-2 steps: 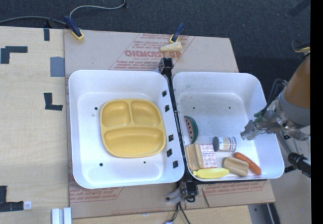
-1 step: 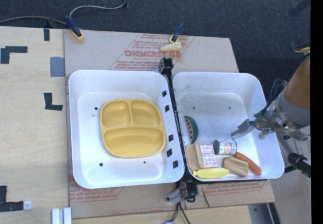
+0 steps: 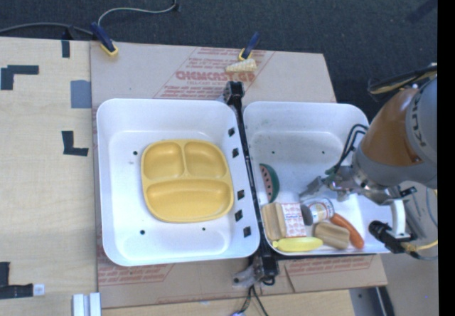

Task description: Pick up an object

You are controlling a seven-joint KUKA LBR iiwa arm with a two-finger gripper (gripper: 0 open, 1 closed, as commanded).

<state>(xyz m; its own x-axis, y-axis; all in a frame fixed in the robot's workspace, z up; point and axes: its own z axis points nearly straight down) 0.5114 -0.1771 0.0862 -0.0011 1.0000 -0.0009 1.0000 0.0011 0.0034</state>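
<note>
Two shallow white plastic bins sit side by side on the bench: left bin [image 3: 114, 186], right bin [image 3: 298, 119].

One yellow three-compartment plastic tray [image 3: 187, 181] lies near the centre of the left bin.

The grey arm with orange band [image 3: 394, 140] reaches in over the right bin's right edge. Its two-finger gripper [image 3: 321, 186] hangs above the bin floor; whether anything is gripped cannot be told.

Just below the gripper, along the right bin's front edge, is one cluster of small objects [image 3: 309, 225]: one box, one small bottle, one yellow piece, one orange piece, one tan piece.

One dark round item [image 3: 269, 181] lies by the right bin's left wall.
</note>
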